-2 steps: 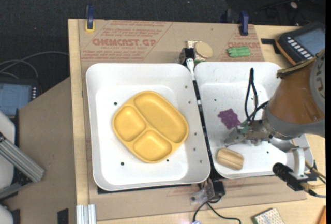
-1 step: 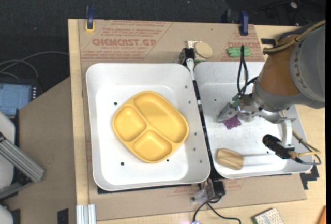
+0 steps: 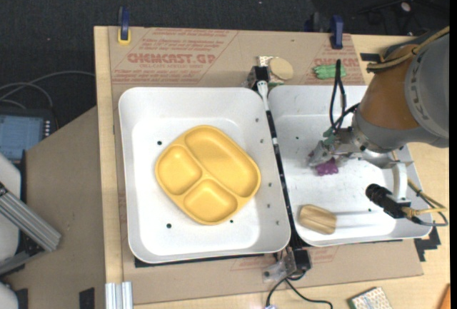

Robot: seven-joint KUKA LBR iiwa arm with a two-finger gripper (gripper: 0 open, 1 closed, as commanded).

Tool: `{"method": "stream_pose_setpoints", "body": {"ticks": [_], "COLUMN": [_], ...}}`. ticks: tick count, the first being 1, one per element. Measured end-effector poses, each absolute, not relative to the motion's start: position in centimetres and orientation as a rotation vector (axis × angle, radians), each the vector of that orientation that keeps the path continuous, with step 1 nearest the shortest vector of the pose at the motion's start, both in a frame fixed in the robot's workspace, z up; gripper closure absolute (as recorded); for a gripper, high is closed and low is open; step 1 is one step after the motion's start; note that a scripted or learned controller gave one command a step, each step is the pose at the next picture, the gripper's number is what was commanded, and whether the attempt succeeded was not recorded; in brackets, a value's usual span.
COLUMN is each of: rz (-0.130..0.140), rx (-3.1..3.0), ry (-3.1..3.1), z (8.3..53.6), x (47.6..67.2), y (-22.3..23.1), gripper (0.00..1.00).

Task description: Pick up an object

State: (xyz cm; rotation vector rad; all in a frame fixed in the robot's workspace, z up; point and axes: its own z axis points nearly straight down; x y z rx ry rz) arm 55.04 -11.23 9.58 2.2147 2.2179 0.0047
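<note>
At frame left we see the yellow divided plate (image 3: pixel 207 173) in its bin (image 3: pixel 136 115); moving right, our pincer (image 3: pixel 325 153) hovers low over the purple object (image 3: pixel 326 168), grip state we cannot tell; tan block (image 3: pixel 317 219) lower down.

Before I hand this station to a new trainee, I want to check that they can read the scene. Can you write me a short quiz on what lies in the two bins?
1. True or false: the yellow divided plate lies in the left bin.
2. What lies nearest the front edge of the right bin? A) a purple object B) a tan block C) a green object
3. Fill in: the hand is low in the ____ bin, next to the small purple object.

Key
1. True.
2. B: the tan block sits at the front edge; the green object lies on the board beyond the bins.
3. Right.
</note>
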Motion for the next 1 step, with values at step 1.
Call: {"method": "stream_pose_setpoints", "body": {"ticks": [1], "rz": [0.019], "rx": [2.202], "ry": [2.226], "z": [19.15], "x": [62.10], "y": [-3.26], "gripper": [1.00]}}
